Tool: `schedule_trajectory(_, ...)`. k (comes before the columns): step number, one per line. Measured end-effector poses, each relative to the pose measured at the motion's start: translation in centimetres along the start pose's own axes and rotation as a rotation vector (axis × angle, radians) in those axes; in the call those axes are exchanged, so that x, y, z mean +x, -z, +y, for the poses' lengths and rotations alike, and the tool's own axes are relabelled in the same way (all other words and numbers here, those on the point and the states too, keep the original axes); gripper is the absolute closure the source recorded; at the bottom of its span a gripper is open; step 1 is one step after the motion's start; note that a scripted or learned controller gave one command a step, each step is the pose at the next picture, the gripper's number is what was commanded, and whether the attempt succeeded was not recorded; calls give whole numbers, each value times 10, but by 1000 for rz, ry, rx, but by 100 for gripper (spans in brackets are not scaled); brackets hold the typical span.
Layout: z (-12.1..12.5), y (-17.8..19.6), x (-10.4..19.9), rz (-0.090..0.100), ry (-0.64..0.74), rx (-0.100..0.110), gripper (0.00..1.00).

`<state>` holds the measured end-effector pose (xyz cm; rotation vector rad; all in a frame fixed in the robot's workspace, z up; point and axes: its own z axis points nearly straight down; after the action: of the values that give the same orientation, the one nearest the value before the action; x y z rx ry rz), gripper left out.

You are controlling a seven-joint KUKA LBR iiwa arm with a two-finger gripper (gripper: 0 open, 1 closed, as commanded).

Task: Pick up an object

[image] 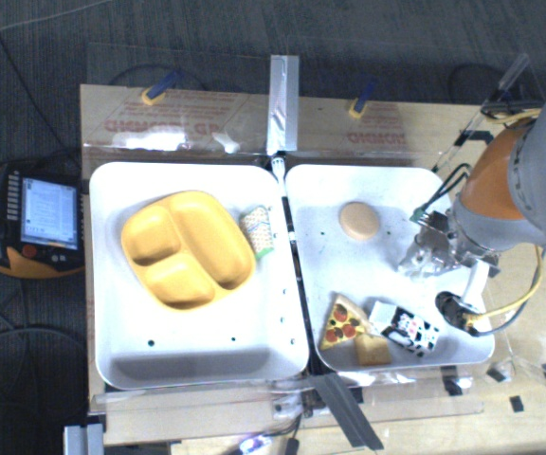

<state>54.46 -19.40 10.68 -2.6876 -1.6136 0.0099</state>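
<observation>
Fingers (423,257) of the gripper, their spread impossible to tell, hover right of the tan round object (359,221) in the right bin (384,178), risking a miss onto bare floor.

No text you can actually read here. The clear plastic sheet (183,126) at the back of the bench carries red printed lettering on both sides of the centre post, but it's upside down and too blurred to make out. The handheld pendant (36,218) left of the bins has a lit screen (49,211) with content on it, too small to resolve. The small black-and-white item (411,330) in the right bin (387,180) has a printed pattern; you can't tell whether that's lettering or graphics.
</observation>
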Motion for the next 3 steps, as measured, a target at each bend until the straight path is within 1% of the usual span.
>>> schedule_trajectory(1, -1, 87, -9, -1, 237, -8, 100)
schedule_trajectory(2, -36, 127, -22, -2, 661, -8, 100)
schedule_trajectory(3, -36, 135, -21, -2, 663, -8, 100)
